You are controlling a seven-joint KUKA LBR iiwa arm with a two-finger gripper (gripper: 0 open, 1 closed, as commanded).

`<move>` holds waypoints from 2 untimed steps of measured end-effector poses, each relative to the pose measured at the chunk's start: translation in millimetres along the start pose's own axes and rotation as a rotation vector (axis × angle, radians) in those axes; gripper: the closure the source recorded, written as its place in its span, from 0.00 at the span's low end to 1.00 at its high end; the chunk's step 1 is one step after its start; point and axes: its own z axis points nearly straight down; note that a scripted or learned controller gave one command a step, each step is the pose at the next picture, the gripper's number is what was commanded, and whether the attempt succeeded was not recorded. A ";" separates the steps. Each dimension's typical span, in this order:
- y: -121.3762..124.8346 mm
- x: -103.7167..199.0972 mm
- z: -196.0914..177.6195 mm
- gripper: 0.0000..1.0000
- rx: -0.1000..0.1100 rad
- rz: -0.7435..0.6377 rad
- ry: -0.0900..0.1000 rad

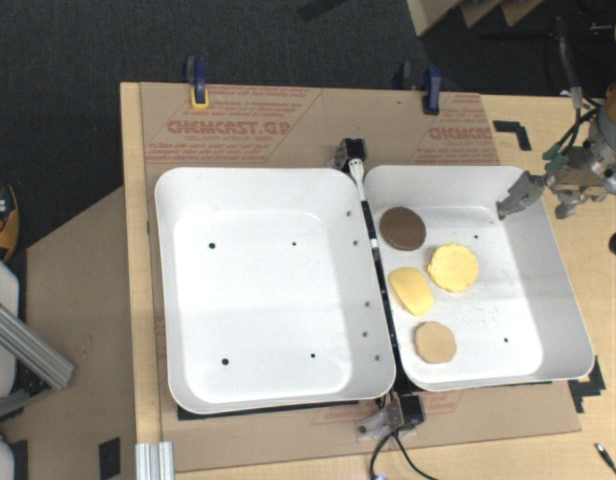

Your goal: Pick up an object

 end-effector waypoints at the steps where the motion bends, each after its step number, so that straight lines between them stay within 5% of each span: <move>1: -13.2 28.4 165.4 0.00 0.008 0.000 0.005; 2: -10.8 25.5 147.9 1.00 -0.002 0.001 -0.001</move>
